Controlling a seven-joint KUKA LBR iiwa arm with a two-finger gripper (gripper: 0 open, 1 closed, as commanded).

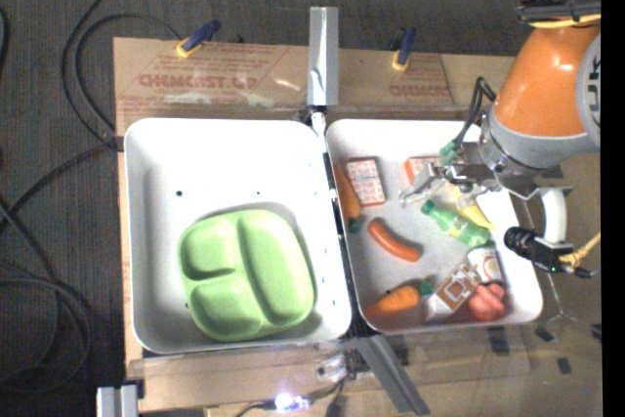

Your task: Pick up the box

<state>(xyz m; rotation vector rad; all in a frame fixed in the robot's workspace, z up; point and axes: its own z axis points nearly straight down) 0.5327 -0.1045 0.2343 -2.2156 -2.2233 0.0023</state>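
The small red-and-white printed cardboard box point(364, 181) lies ungrasped at ten o'clock in the right white bin point(337, 144), jaws' state untellable

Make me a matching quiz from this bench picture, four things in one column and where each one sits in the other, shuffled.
Things:
1. green plastic divided plate
2. small red and white box
3. orange toy carrot
4. red toy sausage

Places:
A. near edge of the right bin, left of a brown patterned packet
B. middle of the right bin
C. left bin
D. far left part of the right bin, beside its wall

Pairs: 1-C, 2-D, 3-A, 4-B
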